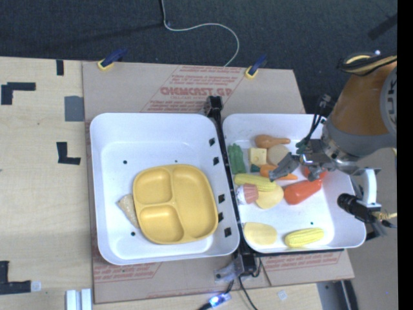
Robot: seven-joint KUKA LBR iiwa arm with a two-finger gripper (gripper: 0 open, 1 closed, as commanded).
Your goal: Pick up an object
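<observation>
Grey arm [361,118] low over right bin [335,234], jaws spread

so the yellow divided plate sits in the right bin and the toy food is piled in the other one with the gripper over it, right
Not quite: the camera view shows the yellow divided plate in the left bin, not the right. The toy food, such as the corn cob, is piled in the right bin, with the gripper over it.
</observation>
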